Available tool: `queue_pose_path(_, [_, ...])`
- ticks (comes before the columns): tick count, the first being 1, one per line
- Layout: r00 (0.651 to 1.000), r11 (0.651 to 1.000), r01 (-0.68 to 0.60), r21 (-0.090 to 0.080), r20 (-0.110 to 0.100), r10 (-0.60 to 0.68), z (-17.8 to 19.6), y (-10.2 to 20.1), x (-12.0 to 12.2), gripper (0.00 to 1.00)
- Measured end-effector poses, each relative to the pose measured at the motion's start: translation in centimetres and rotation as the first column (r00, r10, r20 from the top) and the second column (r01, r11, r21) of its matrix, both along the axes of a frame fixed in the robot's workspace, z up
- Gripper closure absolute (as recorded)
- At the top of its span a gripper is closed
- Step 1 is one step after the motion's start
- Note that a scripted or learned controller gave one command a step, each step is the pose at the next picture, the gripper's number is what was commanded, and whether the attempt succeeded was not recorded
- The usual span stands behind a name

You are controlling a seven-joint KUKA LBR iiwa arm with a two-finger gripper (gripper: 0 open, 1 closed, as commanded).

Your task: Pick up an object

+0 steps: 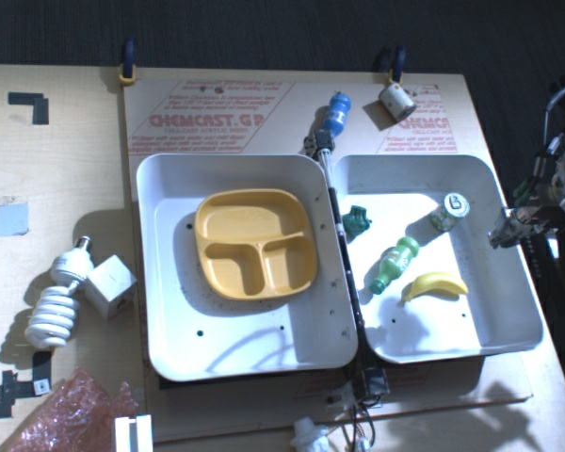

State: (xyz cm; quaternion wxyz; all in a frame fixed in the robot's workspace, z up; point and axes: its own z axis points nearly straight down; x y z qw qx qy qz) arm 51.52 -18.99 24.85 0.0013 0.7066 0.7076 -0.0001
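The right bin (508,328) holds a yellow banana (434,286) near its front. A green plastic bottle (393,265) lies at a slant beside the banana. A small dark green object (357,220) sits by the bin's left wall. A small can with a white lid (448,210) lies toward the back. My gripper (507,234) hovers at the bin's right wall, to the right of the can and the banana and apart from both. The rest of the arm is dark against the right side of the view.
The left bin (165,281) holds a yellow divided tray (255,243). A spiral light bulb (60,299) and a white cube (110,282) lie on the bench to the left. A blue bottle (335,115) and a clamp (395,100) sit behind the bins.
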Motion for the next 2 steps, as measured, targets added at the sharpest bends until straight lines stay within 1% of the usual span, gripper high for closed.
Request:
queue_pose_path(1, [1.000, 1.000, 0.000, 0.000, 0.000, 0.000, 3.3, -1.5, -3.7, 1.00])
queue_pose_path(2, [1.000, 1.000, 0.002, 0.001, -0.002, -0.002, -8.3, -3.2, -3.7, 1.00])
